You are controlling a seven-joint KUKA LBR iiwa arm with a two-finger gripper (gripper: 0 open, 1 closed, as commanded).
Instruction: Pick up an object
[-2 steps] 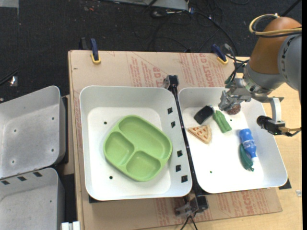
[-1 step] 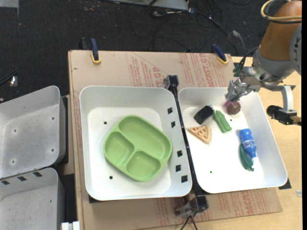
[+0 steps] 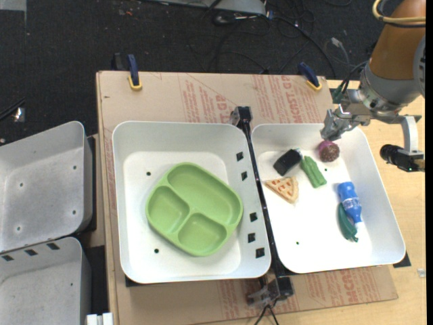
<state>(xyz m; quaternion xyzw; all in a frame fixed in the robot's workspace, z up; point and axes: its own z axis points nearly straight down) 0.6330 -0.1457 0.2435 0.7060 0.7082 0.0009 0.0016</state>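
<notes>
Maroon speckled ball [image 3: 329,151] just below the tool [image 3: 334,131], its grip unclear.

Open floor [image 3: 318,239] below the toys [image 3: 313,171]

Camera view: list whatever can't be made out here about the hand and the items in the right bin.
- Hand: too small and blurred to tell its opening; it sits above the purple ball, contact unclear.
- Arm: cut off by the top right edge.
- Blue item: overlaps a dark green item, hiding its upper end.
</notes>
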